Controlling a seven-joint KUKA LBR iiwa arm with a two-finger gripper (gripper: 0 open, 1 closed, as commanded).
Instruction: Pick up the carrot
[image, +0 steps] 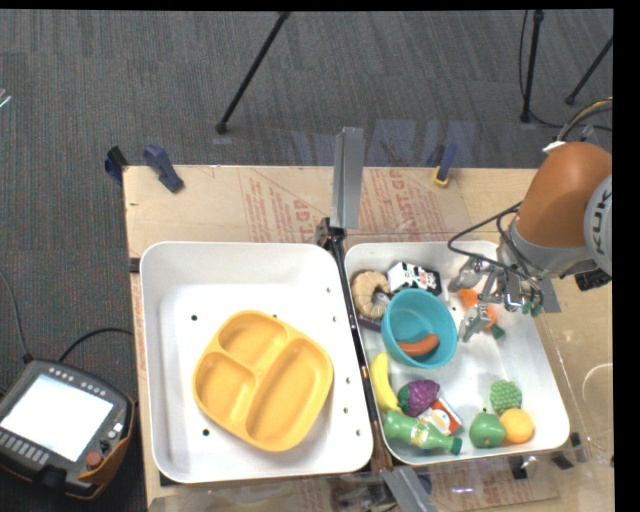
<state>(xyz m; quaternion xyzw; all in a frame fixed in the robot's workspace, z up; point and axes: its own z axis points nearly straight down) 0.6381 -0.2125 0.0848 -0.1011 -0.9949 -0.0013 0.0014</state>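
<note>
We count two white bins on the table (250, 200): the left bin (170, 300) carries one yellow divided plate (263, 378), the right bin (540, 370) one teal bowl (418, 322), one banana (381, 381), one grape bunch (420, 394), one green bottle (420, 433), one donut (370, 290). The single carrot (477, 310) sits near the right bin's far right corner, at the pincer (490, 300); its long axis we cannot make out. Whether the pincer is spread or pinching, we cannot tell.
</note>
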